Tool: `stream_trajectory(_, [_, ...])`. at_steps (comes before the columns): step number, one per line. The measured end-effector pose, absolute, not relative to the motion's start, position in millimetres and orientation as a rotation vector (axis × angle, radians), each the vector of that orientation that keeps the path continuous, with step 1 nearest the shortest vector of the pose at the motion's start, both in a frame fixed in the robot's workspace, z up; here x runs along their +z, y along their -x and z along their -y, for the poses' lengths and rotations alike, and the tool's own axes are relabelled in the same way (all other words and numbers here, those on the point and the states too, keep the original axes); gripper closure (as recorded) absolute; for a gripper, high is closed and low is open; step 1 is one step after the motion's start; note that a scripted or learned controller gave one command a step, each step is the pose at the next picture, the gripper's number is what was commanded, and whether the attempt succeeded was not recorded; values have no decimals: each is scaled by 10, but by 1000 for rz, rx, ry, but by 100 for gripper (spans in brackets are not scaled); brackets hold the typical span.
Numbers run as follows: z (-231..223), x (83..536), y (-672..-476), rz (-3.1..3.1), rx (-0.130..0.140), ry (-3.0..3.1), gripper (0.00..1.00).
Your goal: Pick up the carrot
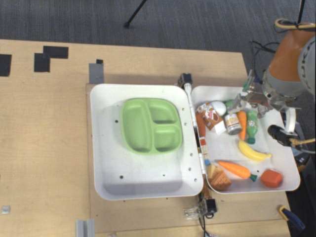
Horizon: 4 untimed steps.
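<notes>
A long orange carrot (234, 169) with a green stem end lies near the front of the right bin (291, 169). A second, smaller orange carrot-like piece (243, 122) stands at a slant further back, between a small can (232, 126) and a green bottle (252, 125). My gripper (251, 101) hangs over the back of the right bin, just above the smaller piece's top end and well behind the long carrot. Nothing shows held in it.
The right bin also holds a banana (254, 152), a red-orange round piece (271, 178), a brown bread-like piece (220, 179), a printed box (211, 115), a white egg shape (219, 107) and a red tube (200, 123). The left bin (106, 132) holds a green divided tray (150, 125).
</notes>
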<state>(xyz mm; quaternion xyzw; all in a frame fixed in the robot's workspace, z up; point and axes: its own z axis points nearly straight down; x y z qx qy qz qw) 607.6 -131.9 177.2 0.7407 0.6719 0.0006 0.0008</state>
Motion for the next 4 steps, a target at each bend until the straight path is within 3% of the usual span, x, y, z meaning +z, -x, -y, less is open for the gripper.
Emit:
stream_trajectory(1, [1601,972,-6228,-1985,10,-2433,0])
stream_trajectory(2, [1600,1110,-6253,-1989,15,-2422,100])
stream_trajectory(3, [1782,886,-5620,-2166,26,-2274,100])
stream_trajectory(4, [1724,900,-5634,-2178,35,-2278,0])
